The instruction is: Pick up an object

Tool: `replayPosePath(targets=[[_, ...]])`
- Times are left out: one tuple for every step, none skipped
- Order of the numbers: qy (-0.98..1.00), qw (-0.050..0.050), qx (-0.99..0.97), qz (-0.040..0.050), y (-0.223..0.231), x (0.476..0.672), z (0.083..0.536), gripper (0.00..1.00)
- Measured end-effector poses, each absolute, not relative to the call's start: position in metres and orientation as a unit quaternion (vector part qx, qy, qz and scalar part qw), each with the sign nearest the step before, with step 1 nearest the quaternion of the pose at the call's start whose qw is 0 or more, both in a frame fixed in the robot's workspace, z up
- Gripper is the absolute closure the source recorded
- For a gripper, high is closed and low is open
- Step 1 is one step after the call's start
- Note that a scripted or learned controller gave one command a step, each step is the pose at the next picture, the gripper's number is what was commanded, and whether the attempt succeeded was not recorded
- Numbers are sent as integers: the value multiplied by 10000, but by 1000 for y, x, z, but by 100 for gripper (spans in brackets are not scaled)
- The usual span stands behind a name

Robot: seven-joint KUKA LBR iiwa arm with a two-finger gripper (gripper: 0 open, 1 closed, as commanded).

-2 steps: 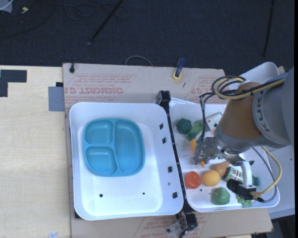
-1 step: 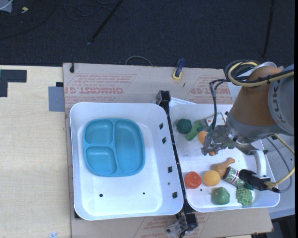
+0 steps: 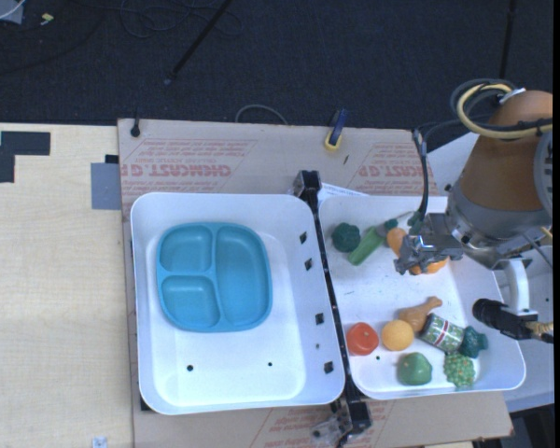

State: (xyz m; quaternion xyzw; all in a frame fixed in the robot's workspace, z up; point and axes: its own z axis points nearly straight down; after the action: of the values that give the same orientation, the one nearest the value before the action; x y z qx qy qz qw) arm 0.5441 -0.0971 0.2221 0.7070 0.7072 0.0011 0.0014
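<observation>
The surface (image 3: pixel 56 297) carries two white bins. The left bin (image 3: pixel 289 381) holds a blue divided plate (image 3: pixel 213 276); I am over the right bin (image 3: pixel 513 371), at its far side. My fingers (image 3: pixel 416 255) sit low over an orange piece (image 3: pixel 432 265), just beside another orange bit (image 3: pixel 398 240) and a green vegetable (image 3: pixel 347 238) to the left; I cannot tell whether they are spread or pressed together. The orange piece looks small, rounded and mostly hidden under me, so I judge it could roll or squirt sideways, or I might close on its edge and lift nothing. A tomato (image 3: pixel 361 338) lies near, well apart.
</observation>
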Motion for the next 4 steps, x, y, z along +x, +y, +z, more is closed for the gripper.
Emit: replayPosePath(targets=[[7072,-10,7070,-5,-98,544,227,100],[7082,-26,7060,-8,-53,523,232,100],[7091,-30,7051,-8,0,511,240,100],[7082,-27,7060,-21,47,490,234,100]])
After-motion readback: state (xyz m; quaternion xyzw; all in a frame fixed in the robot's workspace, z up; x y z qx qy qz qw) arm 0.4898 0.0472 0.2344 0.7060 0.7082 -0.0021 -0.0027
